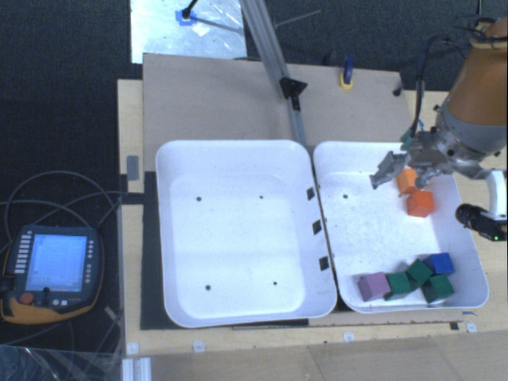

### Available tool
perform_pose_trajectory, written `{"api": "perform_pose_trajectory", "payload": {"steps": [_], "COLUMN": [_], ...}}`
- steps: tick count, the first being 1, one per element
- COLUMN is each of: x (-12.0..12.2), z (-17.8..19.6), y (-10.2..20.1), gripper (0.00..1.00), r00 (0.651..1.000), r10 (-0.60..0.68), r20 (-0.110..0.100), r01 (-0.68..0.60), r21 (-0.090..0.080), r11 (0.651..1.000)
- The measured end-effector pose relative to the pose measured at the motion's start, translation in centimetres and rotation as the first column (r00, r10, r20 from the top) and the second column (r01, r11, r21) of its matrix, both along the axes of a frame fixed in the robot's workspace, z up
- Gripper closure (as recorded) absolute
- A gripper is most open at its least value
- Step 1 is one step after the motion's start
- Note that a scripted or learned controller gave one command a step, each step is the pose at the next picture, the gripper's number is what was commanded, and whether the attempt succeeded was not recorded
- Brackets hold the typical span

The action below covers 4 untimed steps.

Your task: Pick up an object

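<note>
My gripper (pixel 403 175) hangs over the upper right part of the right bin (pixel 349 213), with its two grey fingers spread open. An orange block (pixel 406 181) shows between the fingers, partly hidden by them. I cannot tell whether they touch it. A second orange block (pixel 420 203) lies just below and to the right, free on the bin floor. At the bin's front right corner sit a purple block (pixel 371 286), a blue block (pixel 439 263) and three green blocks (pixel 418 273).
The left bin (pixel 171 213) lies beside the right one, with a raised divider (pixel 317 213) between them. A slanted metal pole (pixel 270 46) rises behind the bins. A teach pendant (pixel 51 272) and its cables lie off the bench at left.
</note>
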<state>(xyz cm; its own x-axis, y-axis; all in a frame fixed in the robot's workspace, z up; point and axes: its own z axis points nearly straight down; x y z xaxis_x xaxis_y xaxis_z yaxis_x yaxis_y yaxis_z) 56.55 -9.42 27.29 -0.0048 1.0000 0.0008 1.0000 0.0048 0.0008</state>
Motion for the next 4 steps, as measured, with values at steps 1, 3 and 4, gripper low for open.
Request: {"api": "perform_pose_trajectory", "payload": {"steps": [1,3,4], "x": [0.0,0.3,-0.2], "z": [0.0,-8.9,-13.3], "y": [0.0,-0.7,-1.1], "gripper": [0.0,0.0,0.0], "r00": [1.0,1.0,1.0], "r10": [-0.002,-0.002,-0.003], "r20": [0.001,-0.005,-0.005], "r01": [0.002,0.002,0.003], "r21": [0.0,0.0,0.0], "r11": [1.0,1.0,1.0]}}
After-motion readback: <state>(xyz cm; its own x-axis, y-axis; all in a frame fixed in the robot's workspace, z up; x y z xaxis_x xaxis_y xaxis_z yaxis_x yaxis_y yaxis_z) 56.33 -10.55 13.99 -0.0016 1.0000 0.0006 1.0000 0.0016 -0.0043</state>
